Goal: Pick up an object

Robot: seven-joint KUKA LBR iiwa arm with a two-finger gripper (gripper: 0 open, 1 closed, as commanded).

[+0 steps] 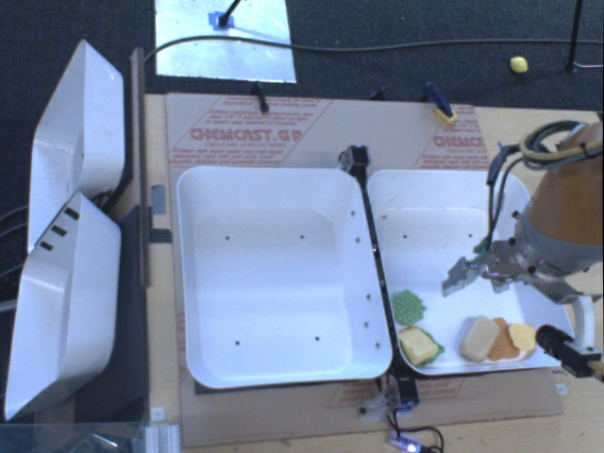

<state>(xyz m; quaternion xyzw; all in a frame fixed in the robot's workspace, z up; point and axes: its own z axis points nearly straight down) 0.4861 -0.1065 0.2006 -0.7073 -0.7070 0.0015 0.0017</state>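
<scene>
Where it lies, the sponge [420,345] runs diagonally.

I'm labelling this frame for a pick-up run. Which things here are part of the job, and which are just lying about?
Part of the job:
- pincer
- green piece
- yellow-green sponge
- beige and orange pieces
- right bin

Lying about:
- left bin
- yellow ball
- blue clamp

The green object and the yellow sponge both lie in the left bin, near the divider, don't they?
Not quite: the camera view shows the green object and the yellow sponge in the right bin, near the divider, not the left bin.
</scene>
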